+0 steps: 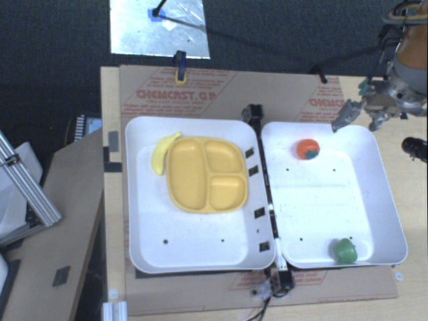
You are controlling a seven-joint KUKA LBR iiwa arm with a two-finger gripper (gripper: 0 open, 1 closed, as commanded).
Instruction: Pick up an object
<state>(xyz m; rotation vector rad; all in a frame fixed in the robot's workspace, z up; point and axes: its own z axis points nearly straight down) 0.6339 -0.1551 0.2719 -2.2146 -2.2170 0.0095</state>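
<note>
Two white bins on surface [200, 89]: left bin [144, 199], right bin [334, 199]. Jaws [361, 116] spread open, gripping nothing, above right bin's far-right corner. One orange object [307, 149] near, left of jaws; one green object [345, 251] well apart. One yellow tray [204, 174], one banana [162, 151], partly hidden behind tray. Arm [408, 52] cut off at edge.

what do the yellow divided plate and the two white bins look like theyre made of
Yellow divided plate: probably moulded plastic, smooth, matte, with soft rounded compartment edges. Left white bin and right white bin: likely thin formed plastic, faintly glossy, with rounded corners and lips.
</note>
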